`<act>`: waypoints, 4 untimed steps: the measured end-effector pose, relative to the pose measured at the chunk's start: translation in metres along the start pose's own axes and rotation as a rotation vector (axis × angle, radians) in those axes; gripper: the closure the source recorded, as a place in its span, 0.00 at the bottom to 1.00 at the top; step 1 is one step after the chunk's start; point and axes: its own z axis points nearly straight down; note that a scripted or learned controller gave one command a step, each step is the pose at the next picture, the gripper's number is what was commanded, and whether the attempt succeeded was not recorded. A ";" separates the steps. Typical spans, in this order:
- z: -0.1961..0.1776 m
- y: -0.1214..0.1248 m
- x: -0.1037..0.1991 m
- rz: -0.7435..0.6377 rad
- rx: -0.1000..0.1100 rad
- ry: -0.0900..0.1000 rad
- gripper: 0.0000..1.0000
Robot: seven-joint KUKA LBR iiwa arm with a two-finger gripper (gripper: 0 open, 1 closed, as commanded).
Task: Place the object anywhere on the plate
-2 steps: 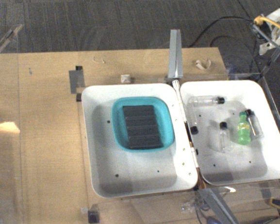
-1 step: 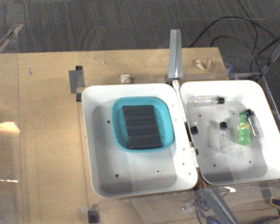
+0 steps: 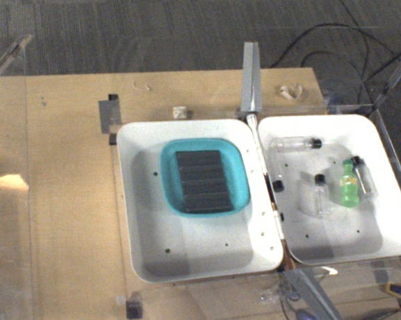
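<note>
Well, start wide: the wooden bench (image 3: 54, 238) carries the left bin (image 3: 141, 196) and the right bin (image 3: 391, 174) side by side, rims touching. Inside the left bin sits the teal plate (image 3: 169, 186), flat, with a dark ribbed insert (image 3: 202, 180) across its middle. That's the target, and it's well apart from anything to be moved.

Over to the right bin! My guess for the object is the green bottle (image 3: 348, 186), lying near the right wall. It looks light, stiff and slick, so take it across the body, not the rounded ends. Trouble is, a clear vial (image 3: 364, 176) with a black cap lies right against it, and that could get pinched along with it. Another capped vial (image 3: 319, 195) lies just to its left, a long clear tube (image 3: 293, 144) rests near the bin's back wall, and a small black cap (image 3: 277, 184) hugs the divider. As for the gripper, open or closed, I cannot tell.
</note>
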 end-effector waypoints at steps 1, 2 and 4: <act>-0.056 0.005 -0.005 0.003 0.000 0.003 0.00; -0.055 0.005 -0.005 0.003 0.000 0.002 0.00; 0.097 0.005 -0.005 0.006 0.002 0.000 0.00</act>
